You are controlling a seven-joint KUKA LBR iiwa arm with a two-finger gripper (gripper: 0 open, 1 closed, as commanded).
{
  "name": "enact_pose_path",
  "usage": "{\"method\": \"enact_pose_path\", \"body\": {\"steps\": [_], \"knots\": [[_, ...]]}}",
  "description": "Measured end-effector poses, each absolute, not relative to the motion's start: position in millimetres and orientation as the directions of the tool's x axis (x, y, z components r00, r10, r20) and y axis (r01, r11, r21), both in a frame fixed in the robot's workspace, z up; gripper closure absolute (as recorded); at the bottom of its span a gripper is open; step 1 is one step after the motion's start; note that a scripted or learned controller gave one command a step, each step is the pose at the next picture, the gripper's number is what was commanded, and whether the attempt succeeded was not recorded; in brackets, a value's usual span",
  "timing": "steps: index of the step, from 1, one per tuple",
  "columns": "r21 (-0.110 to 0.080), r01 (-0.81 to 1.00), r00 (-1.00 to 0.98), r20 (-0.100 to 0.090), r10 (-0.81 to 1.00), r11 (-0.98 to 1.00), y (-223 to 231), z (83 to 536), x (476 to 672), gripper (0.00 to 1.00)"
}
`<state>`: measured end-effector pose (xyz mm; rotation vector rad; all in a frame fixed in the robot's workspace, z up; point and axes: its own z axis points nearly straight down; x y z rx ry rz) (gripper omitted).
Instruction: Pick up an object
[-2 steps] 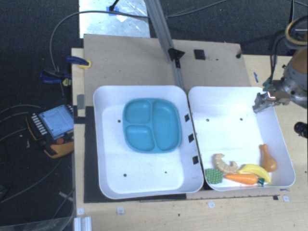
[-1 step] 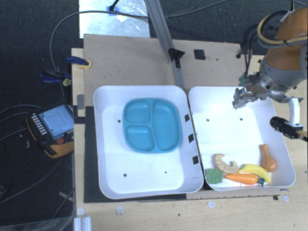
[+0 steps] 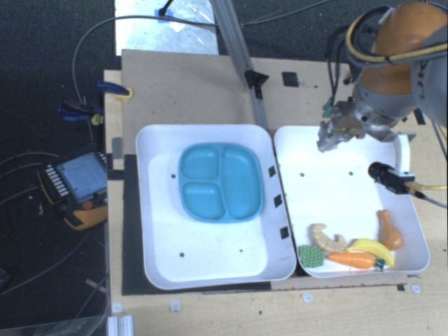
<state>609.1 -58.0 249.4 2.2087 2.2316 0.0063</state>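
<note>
Your gripper (image 3: 329, 140) hangs over the right bin's (image 3: 336, 187) far edge; can't tell how its jaws stand. Toys sit in the near corner, well apart: carrot (image 3: 350, 260), banana (image 3: 371, 248), drumstick (image 3: 389, 231). Probably light, hard, slick plastic — take the carrot mid-body.

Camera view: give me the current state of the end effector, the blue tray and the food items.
End effector: above right bin's far edge, holding nothing visible.
Blue tray: flat in left bin, compartments bare.
Banana, carrot, drumstick: lying in right bin's near corner.
</note>
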Motion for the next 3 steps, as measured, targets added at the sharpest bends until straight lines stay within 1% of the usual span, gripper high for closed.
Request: {"method": "enact_pose_path", "body": {"steps": [1,2,3], "knots": [[0.004,1.000,-0.011,0.002,1.000,0.011,-6,253,621.7,1.00],[0.001,1.000,-0.010,0.002,1.000,0.010,40,235,633.5,1.00],[0.003,1.000,-0.010,0.003,1.000,0.010,91,239,637.3,1.00]]}}
